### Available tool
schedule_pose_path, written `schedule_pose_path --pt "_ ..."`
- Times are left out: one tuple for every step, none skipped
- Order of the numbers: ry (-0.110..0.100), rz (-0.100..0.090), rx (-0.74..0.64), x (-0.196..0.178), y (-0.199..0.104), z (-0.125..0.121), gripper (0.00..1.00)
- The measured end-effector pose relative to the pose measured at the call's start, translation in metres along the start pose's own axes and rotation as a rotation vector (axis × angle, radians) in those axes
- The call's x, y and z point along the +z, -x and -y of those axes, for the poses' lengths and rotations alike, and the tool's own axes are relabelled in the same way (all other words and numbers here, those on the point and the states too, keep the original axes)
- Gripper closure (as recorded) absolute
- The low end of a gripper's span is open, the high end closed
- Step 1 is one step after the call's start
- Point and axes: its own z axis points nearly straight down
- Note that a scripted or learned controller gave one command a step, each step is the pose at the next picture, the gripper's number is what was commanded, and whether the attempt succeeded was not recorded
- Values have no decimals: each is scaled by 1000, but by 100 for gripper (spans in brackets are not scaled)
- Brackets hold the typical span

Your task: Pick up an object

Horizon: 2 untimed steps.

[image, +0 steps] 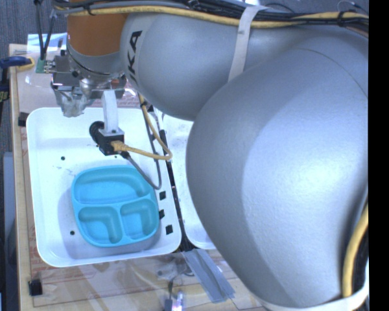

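A light blue plastic tray (pixel 115 206) with three compartments lies flat in the front half of the left bin (pixel 42 193). My gripper (pixel 72 103) hangs over the bin's far left corner, below the orange band of the wrist. It is well behind the tray and apart from it. I see nothing held at the gripper.
The grey arm covers most of the right bin, of which a small part of the front rim (pixel 196 240) shows. A black connector with a yellow cable (pixel 109 139) hangs over the left bin behind the tray. Clamps (pixel 6 62) stand at the bench's far left corner.
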Motion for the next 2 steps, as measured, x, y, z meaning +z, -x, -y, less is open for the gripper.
schedule_pose_path --pt "-5 2 -4 -8 0 0 100" --pt "1 0 43 59 56 -25 100"
